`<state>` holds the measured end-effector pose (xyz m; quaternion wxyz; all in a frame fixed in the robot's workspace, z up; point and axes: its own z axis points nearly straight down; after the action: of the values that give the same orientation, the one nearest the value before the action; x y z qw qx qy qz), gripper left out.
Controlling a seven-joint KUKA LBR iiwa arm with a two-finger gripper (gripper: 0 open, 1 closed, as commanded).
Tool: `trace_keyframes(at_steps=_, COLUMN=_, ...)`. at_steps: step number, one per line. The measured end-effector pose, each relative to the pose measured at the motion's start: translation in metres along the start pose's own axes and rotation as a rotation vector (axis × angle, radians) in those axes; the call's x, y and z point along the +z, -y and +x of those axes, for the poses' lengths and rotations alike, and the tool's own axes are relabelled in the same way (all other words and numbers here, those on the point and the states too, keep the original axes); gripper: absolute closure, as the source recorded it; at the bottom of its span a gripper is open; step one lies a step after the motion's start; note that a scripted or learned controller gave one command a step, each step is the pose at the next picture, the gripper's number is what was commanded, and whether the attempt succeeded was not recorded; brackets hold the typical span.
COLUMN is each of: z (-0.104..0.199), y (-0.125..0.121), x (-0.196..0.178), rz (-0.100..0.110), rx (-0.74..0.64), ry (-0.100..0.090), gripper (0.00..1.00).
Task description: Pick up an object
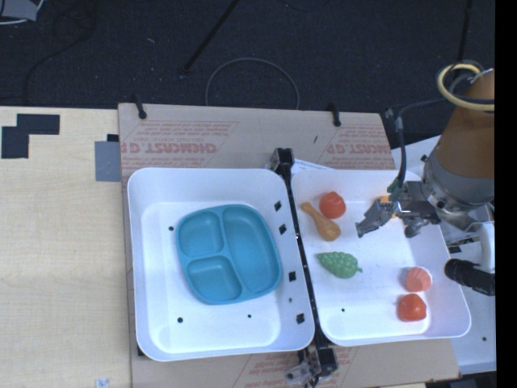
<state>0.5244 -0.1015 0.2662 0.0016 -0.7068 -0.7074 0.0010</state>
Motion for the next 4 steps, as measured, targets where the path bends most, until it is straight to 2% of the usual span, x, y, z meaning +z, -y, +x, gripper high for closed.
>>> trace_keyframes(at_steps=1, z=0.000, y=0.002, x=0.065, rz=0.007, rx=0.000, ry=-0.001, gripper=0.00)
trace_keyframes(at_steps=3, z=0.010, y=0.004, x=0.179, rz=0.006, rx=0.001, ry=-0.001, gripper=0.00)
trace_keyframes(at_steps=4, z=0.008, y=0.003, x=0.165, rz=0.003, rx=0.009, ry=-0.001, gripper=1.00)
